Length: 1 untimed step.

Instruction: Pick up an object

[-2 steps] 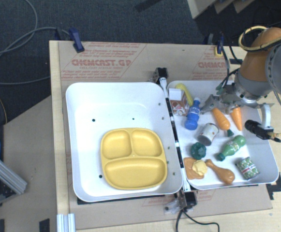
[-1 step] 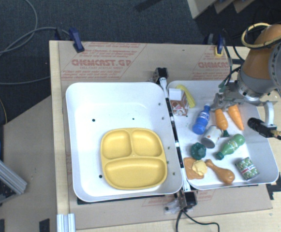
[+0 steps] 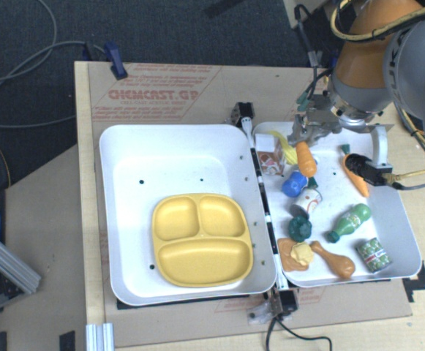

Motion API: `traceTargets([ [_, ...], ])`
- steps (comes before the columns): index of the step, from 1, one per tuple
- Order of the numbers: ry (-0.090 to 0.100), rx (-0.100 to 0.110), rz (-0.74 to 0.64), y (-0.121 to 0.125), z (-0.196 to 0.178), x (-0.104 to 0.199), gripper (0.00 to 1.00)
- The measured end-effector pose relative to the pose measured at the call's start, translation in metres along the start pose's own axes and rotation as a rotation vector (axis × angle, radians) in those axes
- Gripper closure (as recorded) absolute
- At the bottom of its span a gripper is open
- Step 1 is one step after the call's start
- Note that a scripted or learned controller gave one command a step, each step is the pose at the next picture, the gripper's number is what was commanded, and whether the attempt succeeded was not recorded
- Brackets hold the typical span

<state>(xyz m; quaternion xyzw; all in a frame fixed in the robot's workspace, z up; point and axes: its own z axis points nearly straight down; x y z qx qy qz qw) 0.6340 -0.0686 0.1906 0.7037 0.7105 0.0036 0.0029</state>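
Toy carrot [image 3: 305, 159]: small, orange, tapered, lying tilted in the right bin's [image 3: 406, 229] far part, touching a yellow banana [image 3: 287, 151] and just above a blue piece [image 3: 294, 184]. Gripper [image 3: 307, 129]: directly over its upper end; whether the fingers are spread cannot be told. Left bin [image 3: 124, 167]: yellow divided plate [image 3: 201, 240].

Toys are crowding the right bin [image 3: 410, 232]: a carrot [image 3: 305, 159], a blue piece [image 3: 294, 184], a green bottle [image 3: 349, 223] and a drumstick [image 3: 333, 259] are lying close together (narrow gaps between them). In the left bin [image 3: 124, 196], the yellow tray [image 3: 201, 238] is taking the near middle, leaving bare floor along the far side.
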Motion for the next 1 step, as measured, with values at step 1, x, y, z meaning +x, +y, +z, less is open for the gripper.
traceTargets([
  [1, 0.002, 0.016, 0.006, -0.0614, 0.0057, 0.0474, 1.0],
])
